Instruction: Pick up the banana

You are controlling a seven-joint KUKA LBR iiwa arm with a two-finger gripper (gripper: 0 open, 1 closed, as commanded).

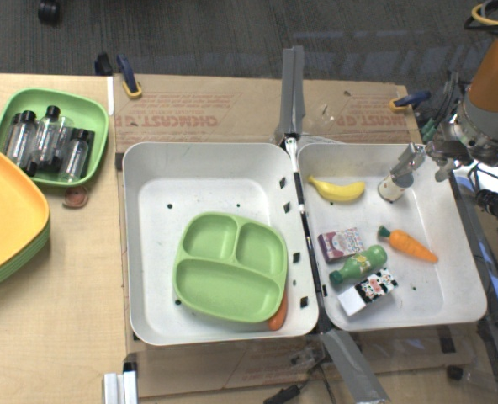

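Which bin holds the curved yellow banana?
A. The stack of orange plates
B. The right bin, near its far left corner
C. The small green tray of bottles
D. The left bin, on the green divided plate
B: the curved yellow banana lies in the right white bin, near its far left corner, beyond the orange carrot.

Smooth glossy plastic banana (337, 189), matt white plastic bins (148, 310), green plastic plate (232, 268), brown cardboard (198, 112)
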